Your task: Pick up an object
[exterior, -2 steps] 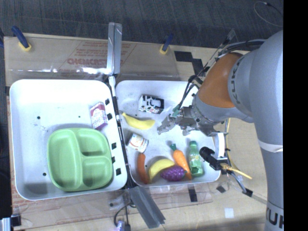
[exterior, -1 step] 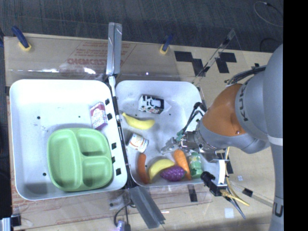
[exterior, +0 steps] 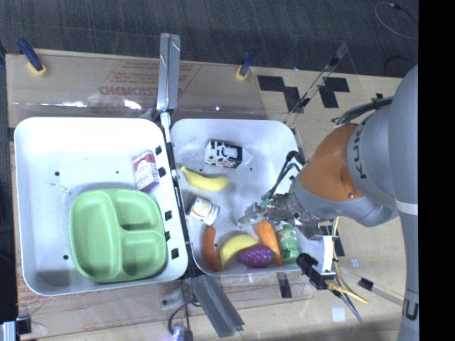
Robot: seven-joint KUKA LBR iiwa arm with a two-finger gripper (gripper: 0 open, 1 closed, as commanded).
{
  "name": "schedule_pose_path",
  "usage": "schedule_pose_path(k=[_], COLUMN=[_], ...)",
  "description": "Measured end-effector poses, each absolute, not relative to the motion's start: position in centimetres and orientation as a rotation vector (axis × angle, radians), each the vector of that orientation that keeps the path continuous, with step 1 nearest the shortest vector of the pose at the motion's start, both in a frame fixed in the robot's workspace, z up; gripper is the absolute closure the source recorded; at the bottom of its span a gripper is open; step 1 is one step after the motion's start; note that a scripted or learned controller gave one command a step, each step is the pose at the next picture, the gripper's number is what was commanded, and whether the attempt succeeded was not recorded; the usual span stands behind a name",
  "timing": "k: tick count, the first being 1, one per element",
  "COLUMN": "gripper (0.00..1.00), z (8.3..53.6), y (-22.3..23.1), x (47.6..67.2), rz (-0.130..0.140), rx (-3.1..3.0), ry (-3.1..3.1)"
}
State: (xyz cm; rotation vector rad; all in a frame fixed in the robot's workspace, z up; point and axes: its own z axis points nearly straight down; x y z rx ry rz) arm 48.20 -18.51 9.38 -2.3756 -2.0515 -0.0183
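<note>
A: Gripper [exterior: 257, 214] position?

B: Low in the right bin [exterior: 270, 130], its fingers hidden under the wrist, so I cannot tell their state.

A: Objects nearby?

B: Carrot [exterior: 268, 238] just below it, purple eggplant [exterior: 254, 256] and yellow banana [exterior: 237, 246] beyond that, small can [exterior: 202, 209] to its left.

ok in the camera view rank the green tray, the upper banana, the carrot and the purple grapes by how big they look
1. green tray, by far the largest
2. upper banana
3. carrot and purple grapes: they look about alike, and the carrot's upper end is partly covered by the arm, so I won't rank them.
</note>
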Motion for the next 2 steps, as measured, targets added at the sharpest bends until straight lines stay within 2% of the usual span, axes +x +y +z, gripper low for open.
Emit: schedule_pose_path(k=[1,2], gripper=[1.0,1.0], z=[10.3,15.2], y=[-18.8,-19.6], x=[48.1,47.6], rz=[-0.01,0.003], rx=[-2.375,-2.558], ry=[-2.054,-1.819])
